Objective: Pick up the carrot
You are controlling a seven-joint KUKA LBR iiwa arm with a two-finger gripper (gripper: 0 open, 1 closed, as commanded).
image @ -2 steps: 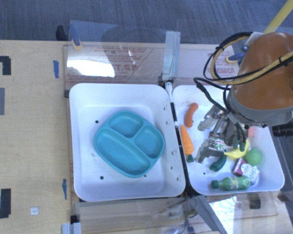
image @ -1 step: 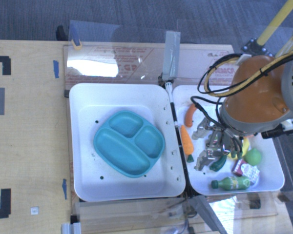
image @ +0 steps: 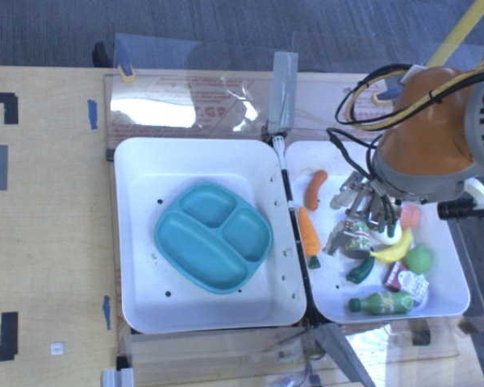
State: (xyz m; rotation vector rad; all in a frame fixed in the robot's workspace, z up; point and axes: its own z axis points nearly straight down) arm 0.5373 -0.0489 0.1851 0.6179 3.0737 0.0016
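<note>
Hanging low over the right bin (image: pixel 452 297), the hand (image: pixel 361 216) sat at the end of the grey arm (image: pixel 427 127) with its orange band. Its metal fingers pointed down and to the left, but they blurred into the clutter beneath them, so I could not tell whether they were spread or pressed together, and nothing was plainly caught between them.

Taking the carrot (image: pixel 308 230) as the landmark and moving from the left: well to its left, in the left bin (image: pixel 137 297), lay a teal divided plate (image: pixel 214 236) with three compartments. The carrot itself lay lengthwise in the right bin, hard against that bin's left wall, with its green end nearer the camera. It was apart from the hand, which stood just to its right. Just beyond the carrot and a little to the right lay a red-orange sausage-shaped piece (image: pixel 315 189). To the right of the carrot, under and beside the hand, sat a dark green vegetable (image: pixel 360 269), then a banana (image: pixel 392 248), a green round fruit (image: pixel 419 259) and a pink block (image: pixel 410 214). Nearer the camera and right of the carrot lay a green bottle (image: pixel 382 302) and a small red carton (image: pixel 407 281). Both bins rested on the pale wooden counter (image: pixel 40 216).
</note>
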